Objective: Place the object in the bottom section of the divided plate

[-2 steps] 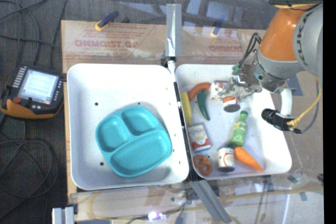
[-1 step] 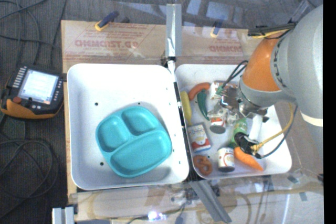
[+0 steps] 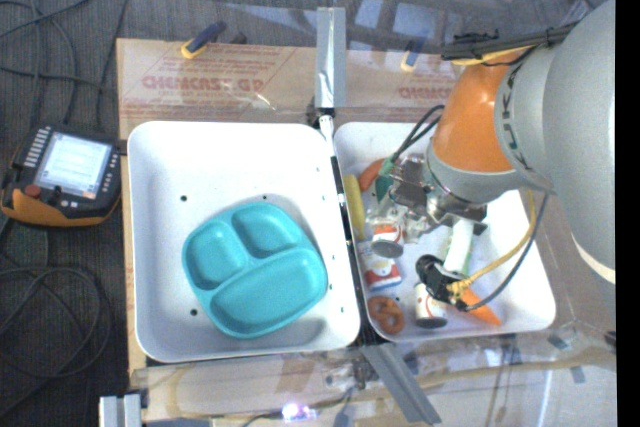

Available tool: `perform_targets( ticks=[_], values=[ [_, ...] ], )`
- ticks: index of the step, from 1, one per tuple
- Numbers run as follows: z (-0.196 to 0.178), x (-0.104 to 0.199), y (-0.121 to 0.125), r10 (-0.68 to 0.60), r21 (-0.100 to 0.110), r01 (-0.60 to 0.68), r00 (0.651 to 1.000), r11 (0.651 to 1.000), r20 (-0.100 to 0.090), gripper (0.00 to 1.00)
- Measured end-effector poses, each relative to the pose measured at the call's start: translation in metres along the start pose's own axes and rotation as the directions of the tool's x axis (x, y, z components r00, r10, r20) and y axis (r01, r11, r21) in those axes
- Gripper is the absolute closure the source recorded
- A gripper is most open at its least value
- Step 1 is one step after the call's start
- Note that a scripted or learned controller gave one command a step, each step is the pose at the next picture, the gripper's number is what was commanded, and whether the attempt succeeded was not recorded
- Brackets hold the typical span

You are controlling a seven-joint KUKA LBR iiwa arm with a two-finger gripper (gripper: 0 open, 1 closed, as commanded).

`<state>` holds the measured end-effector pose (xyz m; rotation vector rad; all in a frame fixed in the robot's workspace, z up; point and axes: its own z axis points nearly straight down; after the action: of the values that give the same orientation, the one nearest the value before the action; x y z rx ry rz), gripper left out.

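Observation:
A teal divided plate (image 3: 255, 270) lies in the left white bin (image 3: 160, 175), with two small sections at its far side and one large section nearest the front, all bare. My gripper (image 3: 398, 198) hangs low over the left part of the right bin (image 3: 535, 300), under the orange wrist band. It sits among several small items: an orange piece (image 3: 371, 173) just left of it and a red-and-white item (image 3: 386, 235) just below it. I see nothing clearly held.
A yellow stick (image 3: 352, 200) lies along the right bin's left wall. A brown round piece (image 3: 387, 314), another red-and-white item (image 3: 383, 272) and an orange carrot-like piece (image 3: 483, 315) lie near the front. A pendant (image 3: 65, 173) rests left of the bench.

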<state>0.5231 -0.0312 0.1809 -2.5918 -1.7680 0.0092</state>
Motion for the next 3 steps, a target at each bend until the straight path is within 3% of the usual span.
perform_targets(
  ticks=[1, 2, 3],
  values=[
    [-0.023, -0.049, 0.01, 0.147, -0.003, -0.147, 0.989, 0.989, 0.001, 1.0],
    [-0.043, -0.032, 0.039, 0.183, -0.002, -0.183, 0.983, 0.983, 0.002, 1.0],
    [0.0, 0.007, 0.004, 0.113, 0.0, -0.113, 0.994, 0.994, 0.002, 1.0]
  ],
)
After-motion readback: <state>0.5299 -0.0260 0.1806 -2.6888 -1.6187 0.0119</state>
